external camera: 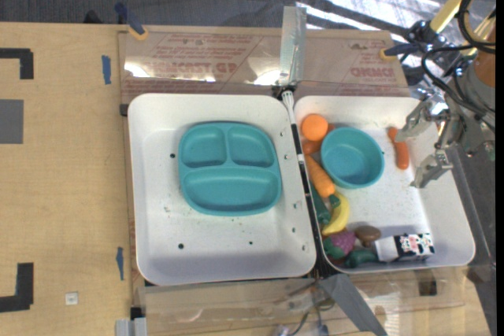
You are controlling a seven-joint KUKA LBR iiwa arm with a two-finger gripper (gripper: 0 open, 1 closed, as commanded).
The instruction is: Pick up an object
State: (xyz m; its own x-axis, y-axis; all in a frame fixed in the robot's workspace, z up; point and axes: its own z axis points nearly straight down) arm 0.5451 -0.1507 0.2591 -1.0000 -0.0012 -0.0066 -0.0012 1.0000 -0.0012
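Note:
My gripper hangs over the right edge of the right bin, with its two fingers spread open and nothing between them. Just left of the fingertips a small orange sausage-shaped piece lies on the bin floor. A teal bowl sits further left. Along the bin's left wall are an orange ball, a carrot and a yellow banana. At the front lie a purple piece, a brown piece and a white bottle with black patches.
The left bin holds a teal divided plate. A clear upright divider stands behind the wall between the bins. Cables and the arm's wrist crowd the right side above the bin rim.

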